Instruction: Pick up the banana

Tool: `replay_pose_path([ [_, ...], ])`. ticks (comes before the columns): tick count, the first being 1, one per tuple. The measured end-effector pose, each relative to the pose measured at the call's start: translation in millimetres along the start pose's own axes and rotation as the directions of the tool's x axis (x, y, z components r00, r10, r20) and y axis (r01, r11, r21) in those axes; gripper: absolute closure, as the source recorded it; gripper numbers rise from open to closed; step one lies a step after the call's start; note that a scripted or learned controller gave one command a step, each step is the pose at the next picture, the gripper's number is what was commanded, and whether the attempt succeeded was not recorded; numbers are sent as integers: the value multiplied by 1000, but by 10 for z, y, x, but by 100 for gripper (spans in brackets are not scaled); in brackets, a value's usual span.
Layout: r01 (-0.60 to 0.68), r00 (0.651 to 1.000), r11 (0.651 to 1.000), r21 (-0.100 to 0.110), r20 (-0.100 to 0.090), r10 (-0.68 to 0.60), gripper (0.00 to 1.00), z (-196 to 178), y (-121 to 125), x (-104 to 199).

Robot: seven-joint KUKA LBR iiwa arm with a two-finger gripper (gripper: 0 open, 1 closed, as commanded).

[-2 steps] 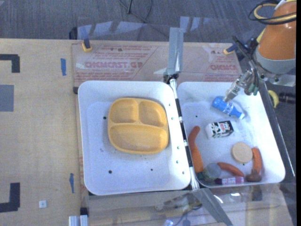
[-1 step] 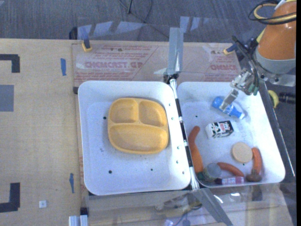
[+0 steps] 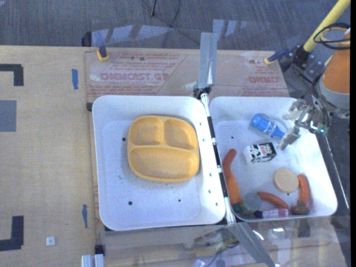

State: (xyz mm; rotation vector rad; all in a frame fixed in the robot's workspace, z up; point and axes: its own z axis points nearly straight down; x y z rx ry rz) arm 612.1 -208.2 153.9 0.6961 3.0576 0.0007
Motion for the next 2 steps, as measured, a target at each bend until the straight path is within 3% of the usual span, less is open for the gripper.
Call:
replay_pose_path([
  [1,334,943,943,3,12,-334,0,617,-229,92],
  [2,305,952,952,-1,5,-305,0,-248,72,-254],
])
